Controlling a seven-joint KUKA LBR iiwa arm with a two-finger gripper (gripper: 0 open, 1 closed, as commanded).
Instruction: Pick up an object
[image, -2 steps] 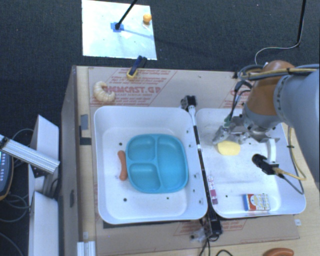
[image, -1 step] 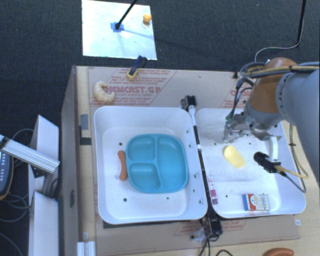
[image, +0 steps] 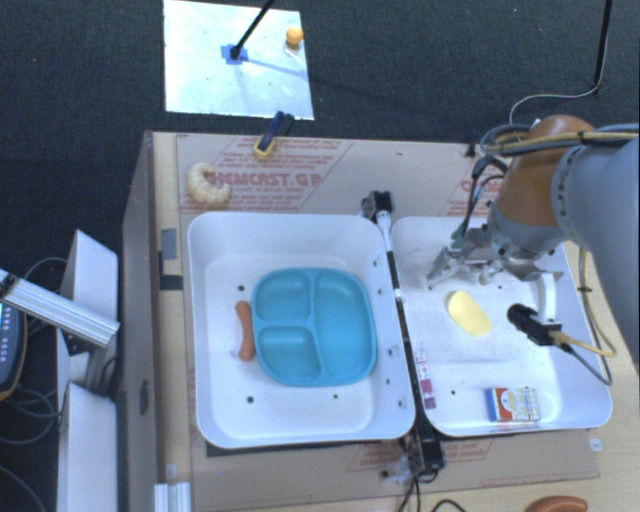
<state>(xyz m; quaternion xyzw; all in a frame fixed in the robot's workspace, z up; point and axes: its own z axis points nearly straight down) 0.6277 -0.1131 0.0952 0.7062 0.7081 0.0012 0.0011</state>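
A grey arm's pincer (image: 487, 268) hovers in the right bin (image: 580, 400), fingers spread and holding nothing, just above a yellow object (image: 468, 313), seemingly lined up to grasp it.

Just one fixed camera, mounted up high over the brown cardboard-topped bench (image: 300, 170), looking down at a slant. It's far enough back to catch both shallow white plastic bins (image: 215, 405) plus dark carpet beyond the bench.

Grey arm (image: 600, 185), orange wrist band (image: 535, 185), black cables (image: 480, 180)
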